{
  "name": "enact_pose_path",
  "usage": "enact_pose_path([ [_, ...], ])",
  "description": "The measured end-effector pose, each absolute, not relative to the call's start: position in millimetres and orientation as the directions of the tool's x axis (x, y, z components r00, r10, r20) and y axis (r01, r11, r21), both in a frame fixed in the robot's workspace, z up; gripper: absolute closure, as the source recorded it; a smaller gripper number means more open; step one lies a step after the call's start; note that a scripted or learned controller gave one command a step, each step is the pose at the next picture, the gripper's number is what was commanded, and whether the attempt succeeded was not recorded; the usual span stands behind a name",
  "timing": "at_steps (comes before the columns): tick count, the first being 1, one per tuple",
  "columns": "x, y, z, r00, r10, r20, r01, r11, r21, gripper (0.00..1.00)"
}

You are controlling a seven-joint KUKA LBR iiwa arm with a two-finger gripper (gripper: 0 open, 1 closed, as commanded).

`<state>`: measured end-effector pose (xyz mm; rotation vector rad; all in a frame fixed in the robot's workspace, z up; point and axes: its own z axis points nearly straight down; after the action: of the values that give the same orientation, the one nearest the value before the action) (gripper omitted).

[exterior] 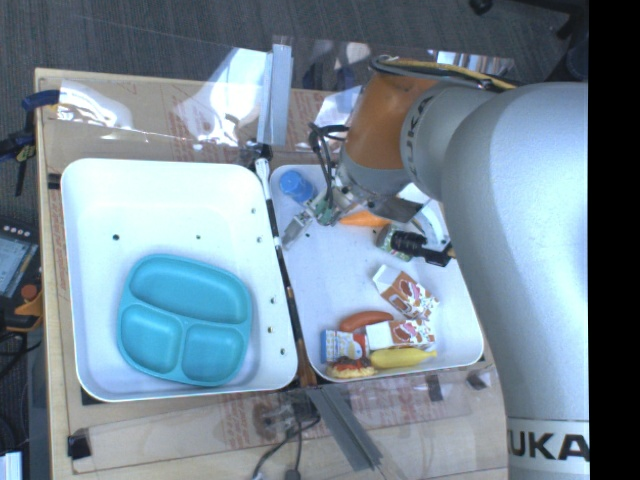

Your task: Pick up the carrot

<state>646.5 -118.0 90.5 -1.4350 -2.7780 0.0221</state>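
A: What dominates the frame?

B: The grey robot arm with its orange band (385, 128), filling the right side. Next largest are the two shallow white plastic bins: the left bin (90, 198) holds a teal three-compartment plate (185, 318), and the right bin (455, 308) holds the clutter.

A: And the small orange carrot?

B: The carrot (360, 220) lies in the upper part of the right bin, just right of the two-finger gripper (310, 218), partly under the wrist. A blue round lid (294, 185) sits just above the gripper.

A: Are the fingers closed?

B: I cannot tell; the tips blur against the bin wall near the divider.

A: What might fail?

B: The gripper looks offset left of the carrot, so closing here would likely catch nothing. The wall close by could also block a finger. The toy hot dog (366, 320), yellow banana (400, 359) and printed packets (408, 298) at lower right are well apart.
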Motion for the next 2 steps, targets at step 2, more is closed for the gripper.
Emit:
enact_pose_path([
  [2,642.1,-199.7,91.1,-0.639,0.769,0.004,0.769,0.639,-0.004,0.00],
])
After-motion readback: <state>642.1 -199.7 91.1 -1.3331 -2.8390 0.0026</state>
